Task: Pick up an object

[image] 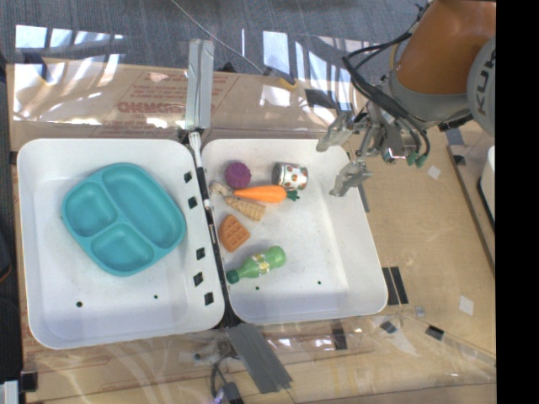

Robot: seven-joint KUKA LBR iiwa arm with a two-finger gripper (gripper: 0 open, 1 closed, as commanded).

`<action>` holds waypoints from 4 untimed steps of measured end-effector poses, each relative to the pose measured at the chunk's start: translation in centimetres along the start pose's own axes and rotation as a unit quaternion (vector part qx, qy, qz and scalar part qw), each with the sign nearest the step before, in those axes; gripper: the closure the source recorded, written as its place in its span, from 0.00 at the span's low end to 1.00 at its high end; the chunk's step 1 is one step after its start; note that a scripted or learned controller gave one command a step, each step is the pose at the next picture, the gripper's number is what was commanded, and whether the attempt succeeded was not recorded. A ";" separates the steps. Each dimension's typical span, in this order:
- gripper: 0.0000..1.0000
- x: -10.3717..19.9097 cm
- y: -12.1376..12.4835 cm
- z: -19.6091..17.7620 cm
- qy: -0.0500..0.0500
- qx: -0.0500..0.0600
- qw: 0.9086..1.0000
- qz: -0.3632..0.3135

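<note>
so, jaws: open, nothing held, right of frame centre
nearest thing: can, just left
carrot: long axis left-right

Right bin lower right floor open, toys crowd its upper left (carrot, bottle), teal plate fills left bin centre

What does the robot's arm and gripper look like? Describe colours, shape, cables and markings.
The arm is grey with a broad, rounded orange band above the wrist and part of a dark letter on its grey shell. Black cables loop beside the wrist. The gripper is bare grey metal, with two slim fingers.
</note>
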State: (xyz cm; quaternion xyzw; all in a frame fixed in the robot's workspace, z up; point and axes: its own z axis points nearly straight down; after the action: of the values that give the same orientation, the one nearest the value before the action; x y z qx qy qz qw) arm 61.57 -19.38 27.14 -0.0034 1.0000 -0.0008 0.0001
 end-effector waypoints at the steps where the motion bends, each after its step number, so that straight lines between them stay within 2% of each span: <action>1: 0.00 1.9 0.2 15.8 0.004 -0.001 0.982 0.191; 2: 0.00 6.6 -1.4 17.8 -0.001 -0.001 0.971 0.240; 3: 1.00 6.4 -1.1 16.6 -0.003 -0.001 0.972 0.234; 4: 1.00 8.9 -1.7 8.0 -0.003 0.000 0.949 0.315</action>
State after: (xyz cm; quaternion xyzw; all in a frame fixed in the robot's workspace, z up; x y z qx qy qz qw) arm 52.66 -21.17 19.12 0.3120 0.9501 -0.0004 0.0029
